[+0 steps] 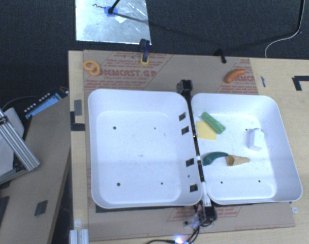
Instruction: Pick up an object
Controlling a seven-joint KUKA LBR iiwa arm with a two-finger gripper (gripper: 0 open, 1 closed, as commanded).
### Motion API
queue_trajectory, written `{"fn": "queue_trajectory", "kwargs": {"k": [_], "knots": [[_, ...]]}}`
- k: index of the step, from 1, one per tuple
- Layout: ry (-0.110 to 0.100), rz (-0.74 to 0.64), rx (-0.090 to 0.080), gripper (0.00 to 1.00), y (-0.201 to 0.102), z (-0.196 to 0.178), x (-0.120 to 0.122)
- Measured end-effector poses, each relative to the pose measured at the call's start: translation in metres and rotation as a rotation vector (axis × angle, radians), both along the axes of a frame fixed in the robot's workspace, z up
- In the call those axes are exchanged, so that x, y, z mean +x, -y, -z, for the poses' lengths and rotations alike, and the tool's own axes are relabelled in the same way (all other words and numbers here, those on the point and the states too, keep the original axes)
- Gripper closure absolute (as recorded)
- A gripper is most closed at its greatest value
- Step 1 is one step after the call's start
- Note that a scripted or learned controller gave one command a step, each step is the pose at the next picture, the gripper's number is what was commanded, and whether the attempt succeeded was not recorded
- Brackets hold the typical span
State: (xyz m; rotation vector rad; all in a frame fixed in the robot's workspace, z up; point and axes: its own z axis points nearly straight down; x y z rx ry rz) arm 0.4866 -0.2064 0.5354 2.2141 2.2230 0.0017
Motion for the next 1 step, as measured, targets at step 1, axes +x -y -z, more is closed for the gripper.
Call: {"fn": "queue_trajectory", "kwargs": {"k": [1], "knots": [[0.000, 0.000, 0.000, 1.00, 0.0000, 0.0000, 0.0000]]}}
